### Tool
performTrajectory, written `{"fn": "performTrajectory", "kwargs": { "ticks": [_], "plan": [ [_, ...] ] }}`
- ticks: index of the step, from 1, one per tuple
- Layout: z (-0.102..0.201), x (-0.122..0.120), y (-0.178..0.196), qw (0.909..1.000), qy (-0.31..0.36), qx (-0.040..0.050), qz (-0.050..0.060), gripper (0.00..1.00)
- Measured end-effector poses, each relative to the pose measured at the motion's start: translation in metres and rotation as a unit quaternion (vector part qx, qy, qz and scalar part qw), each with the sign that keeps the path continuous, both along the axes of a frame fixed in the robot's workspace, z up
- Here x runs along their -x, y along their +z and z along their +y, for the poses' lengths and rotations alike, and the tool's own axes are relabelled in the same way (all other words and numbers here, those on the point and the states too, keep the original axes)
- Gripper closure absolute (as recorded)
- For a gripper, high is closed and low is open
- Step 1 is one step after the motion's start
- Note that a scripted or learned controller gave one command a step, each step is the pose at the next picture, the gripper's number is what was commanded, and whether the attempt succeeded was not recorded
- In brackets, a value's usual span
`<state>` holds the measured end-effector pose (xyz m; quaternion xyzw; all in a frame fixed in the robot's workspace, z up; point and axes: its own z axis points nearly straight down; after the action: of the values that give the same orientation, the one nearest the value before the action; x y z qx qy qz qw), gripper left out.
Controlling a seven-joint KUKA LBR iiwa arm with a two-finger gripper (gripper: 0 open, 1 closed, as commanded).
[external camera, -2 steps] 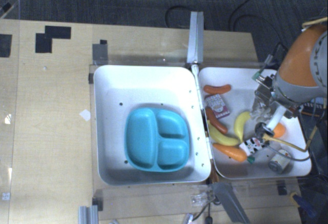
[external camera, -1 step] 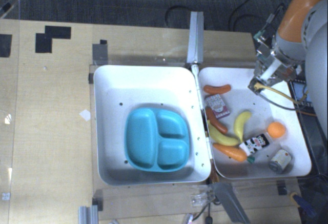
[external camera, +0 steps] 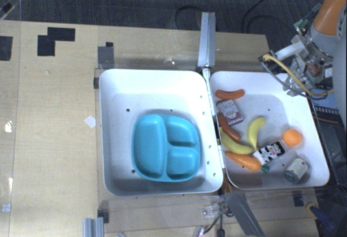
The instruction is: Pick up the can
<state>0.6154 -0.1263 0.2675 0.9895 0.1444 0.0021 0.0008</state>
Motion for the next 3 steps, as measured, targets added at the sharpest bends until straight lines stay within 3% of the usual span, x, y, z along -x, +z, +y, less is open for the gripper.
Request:
{"fn": "performTrajectory", "kwargs": {
  "ticks": [1, 2, 3],
  "plan": [
    [0.030, 0.022, -0.161, 0.9997, 0.024, -0.0013, 0.002, 1.00],
    [-0.038, -0.028, -0.136, 0.9998, -0.021, -0.0006, 0.000, 1.00],
    [-0.050, -0.019, -0.100, 0.9992, -0.040, -0.0005, 0.000, 1.00]
  ]
}}
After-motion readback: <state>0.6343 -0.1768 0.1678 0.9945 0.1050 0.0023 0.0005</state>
